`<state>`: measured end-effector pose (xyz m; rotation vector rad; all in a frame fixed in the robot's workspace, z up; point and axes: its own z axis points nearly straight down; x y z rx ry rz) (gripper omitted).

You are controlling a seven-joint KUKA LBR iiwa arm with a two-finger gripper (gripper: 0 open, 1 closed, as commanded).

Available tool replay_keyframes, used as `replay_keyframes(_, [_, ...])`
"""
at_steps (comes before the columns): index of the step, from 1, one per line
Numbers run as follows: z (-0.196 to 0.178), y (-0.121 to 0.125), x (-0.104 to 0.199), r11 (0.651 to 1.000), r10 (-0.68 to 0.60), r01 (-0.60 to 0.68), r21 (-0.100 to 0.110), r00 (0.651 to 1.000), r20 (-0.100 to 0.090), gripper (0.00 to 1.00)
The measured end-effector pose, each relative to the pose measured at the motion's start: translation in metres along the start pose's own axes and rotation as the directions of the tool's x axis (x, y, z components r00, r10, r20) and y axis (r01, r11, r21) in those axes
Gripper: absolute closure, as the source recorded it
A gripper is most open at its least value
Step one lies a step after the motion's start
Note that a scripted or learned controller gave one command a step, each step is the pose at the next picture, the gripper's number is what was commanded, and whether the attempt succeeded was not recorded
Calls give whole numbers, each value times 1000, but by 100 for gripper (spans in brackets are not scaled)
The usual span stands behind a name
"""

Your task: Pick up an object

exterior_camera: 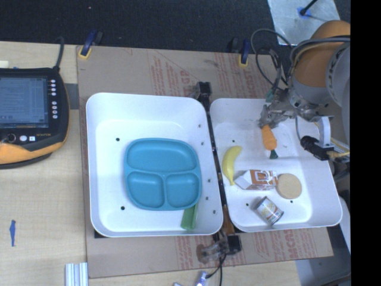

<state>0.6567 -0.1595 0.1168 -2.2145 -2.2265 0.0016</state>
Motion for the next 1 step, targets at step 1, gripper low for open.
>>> replay_keyframes(1, [-76, 1, 86, 1000, 1, -1, -1, 1000, -1, 100])
